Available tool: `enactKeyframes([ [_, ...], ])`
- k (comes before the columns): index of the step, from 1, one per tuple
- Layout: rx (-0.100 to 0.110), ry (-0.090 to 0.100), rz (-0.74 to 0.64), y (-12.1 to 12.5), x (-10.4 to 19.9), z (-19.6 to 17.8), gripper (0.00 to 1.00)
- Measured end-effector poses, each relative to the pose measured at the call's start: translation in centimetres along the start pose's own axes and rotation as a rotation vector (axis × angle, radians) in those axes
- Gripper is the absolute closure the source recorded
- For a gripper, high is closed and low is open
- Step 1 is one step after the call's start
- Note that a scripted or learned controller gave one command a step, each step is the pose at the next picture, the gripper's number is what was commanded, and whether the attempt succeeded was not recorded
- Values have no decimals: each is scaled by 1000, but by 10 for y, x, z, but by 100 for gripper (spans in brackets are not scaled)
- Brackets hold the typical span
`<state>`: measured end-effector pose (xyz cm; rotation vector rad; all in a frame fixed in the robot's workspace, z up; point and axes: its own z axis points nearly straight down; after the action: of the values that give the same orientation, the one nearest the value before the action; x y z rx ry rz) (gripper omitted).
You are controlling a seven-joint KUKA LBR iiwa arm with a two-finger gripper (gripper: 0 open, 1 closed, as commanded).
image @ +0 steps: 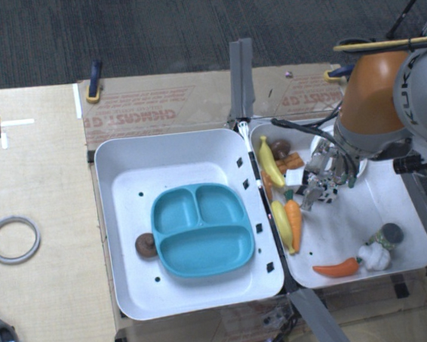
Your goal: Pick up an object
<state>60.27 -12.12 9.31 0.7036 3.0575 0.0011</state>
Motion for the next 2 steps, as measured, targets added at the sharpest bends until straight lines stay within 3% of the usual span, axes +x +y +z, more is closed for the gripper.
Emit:
enactKeyframes([
  [1, 1, 2, 36, 4, 41, 1, 0],
  [2, 3, 3, 324, -69, 33, 1, 0],
])
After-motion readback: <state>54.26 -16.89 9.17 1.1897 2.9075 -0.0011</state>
